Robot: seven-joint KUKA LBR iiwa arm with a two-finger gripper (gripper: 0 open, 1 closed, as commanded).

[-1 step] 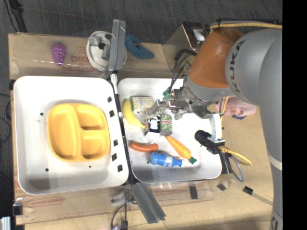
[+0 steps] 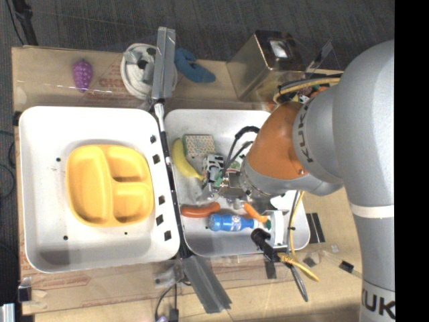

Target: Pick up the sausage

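The sausage is a reddish-orange link lying flat in the right bin, near its left wall and towards the front. My gripper hangs over the middle of that bin, just above and slightly right of the sausage. Wires and the wrist body crowd around its tip. The sausage lies on the bin floor, apart from the gripper.
A blue bottle lies right beside the sausage, with an orange carrot-like piece behind it. A yellow banana and a grey sponge sit farther back. The left bin holds a yellow divided tray.
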